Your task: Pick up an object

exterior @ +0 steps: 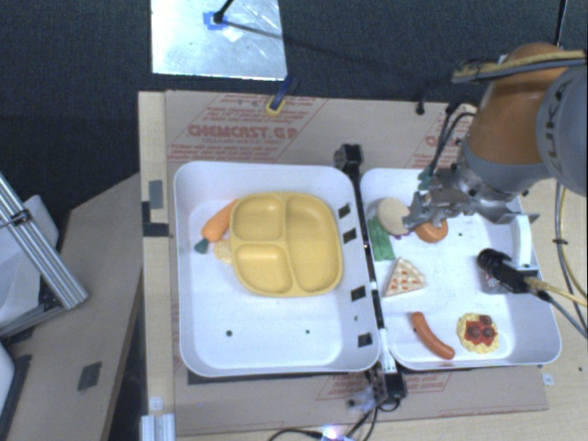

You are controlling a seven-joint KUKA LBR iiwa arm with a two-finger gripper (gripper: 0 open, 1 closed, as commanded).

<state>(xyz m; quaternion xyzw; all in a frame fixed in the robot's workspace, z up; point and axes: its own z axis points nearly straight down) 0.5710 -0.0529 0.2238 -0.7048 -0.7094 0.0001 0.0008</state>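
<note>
hovering at upper middle of right bin (549,338) over orange round toy (432,231), beside cream egg (393,214); gripper (425,211) state impossible to tell; best lowered straight, centred, clear of neighbours.

Robotics lab, white bins (276,177) on cardboard-covered bench (248,122), loose cables

1. The bench (110,237) is tan, with a printed cardboard sheet (248,122) laid across its middle.
2. Two white bins sit on the cardboard side by side: the right bin (533,338) lies under the gripper's fingers (418,214), and the left bin (197,338) lies well to their left.
3. A shiny metal plate (216,26) lies far beyond the fingers, past the bench's back edge.
</note>
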